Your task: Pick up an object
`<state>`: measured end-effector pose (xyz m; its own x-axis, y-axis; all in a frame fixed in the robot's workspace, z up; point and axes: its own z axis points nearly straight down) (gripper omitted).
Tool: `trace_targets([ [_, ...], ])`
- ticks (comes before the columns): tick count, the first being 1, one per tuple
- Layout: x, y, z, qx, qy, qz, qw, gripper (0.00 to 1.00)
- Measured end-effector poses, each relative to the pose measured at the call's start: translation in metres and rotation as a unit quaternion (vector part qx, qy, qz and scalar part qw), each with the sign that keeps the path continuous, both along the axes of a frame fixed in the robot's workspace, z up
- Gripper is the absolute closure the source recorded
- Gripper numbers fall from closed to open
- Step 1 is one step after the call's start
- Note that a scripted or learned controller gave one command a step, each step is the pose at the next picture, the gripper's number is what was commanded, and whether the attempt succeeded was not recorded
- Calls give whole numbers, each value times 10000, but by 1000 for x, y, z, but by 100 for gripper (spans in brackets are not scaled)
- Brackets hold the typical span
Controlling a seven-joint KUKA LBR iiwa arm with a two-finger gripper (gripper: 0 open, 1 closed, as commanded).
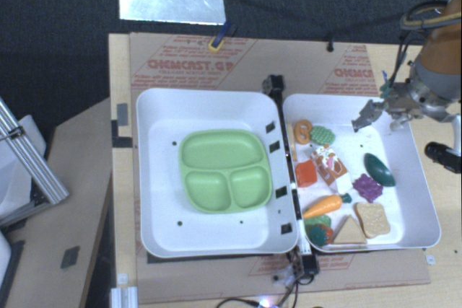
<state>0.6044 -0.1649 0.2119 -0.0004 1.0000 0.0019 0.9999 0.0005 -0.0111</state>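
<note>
- Gripper (pixel 382 112) poised at the upper right of the frame, over the far rim of the right bin (pixel 426 177); two grey fingers spread apart, one reaching left toward 495,258, one down near 555,255, nothing between them.
- Grey arm (pixel 440 61) entering from the right edge, orange band just above the wrist.
- Nearest below the gripper: dark green oval toy (pixel 378 169), smooth and leaf-like, lying tilted on the bin floor, well apart from the fingers.
- Just under that: purple grape cluster (pixel 368 187), knobbly, touching or almost touching the green oval's lower end.
- Further left, near the bin's dividing wall: orange pretzel-like ring (pixel 302 131) beside a green dotted round piece (pixel 323 135).
- Below those: red-and-white patterned piece (pixel 330 166) next to an orange-red block (pixel 306 174).
- Lower still: orange carrot (pixel 323 205) with green tip, lying slantwise.
- At the bin's lower edge: tan bread slice (pixel 372 218) and a pale wedge (pixel 348 231) beside it; small red and green bits at the lower left corner, too jumbled to tell apart.
- Left bin (pixel 155 155) at frame centre holding a pale green three-compartment plate (pixel 224 171).
</note>
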Motion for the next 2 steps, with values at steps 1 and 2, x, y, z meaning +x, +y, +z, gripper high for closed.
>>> trace_targets([
  [1, 3, 0, 8, -12, -63, 14, 10000, 0],
  [2, 9, 5, -37, -7, -46, 30, 10000, 0],
])
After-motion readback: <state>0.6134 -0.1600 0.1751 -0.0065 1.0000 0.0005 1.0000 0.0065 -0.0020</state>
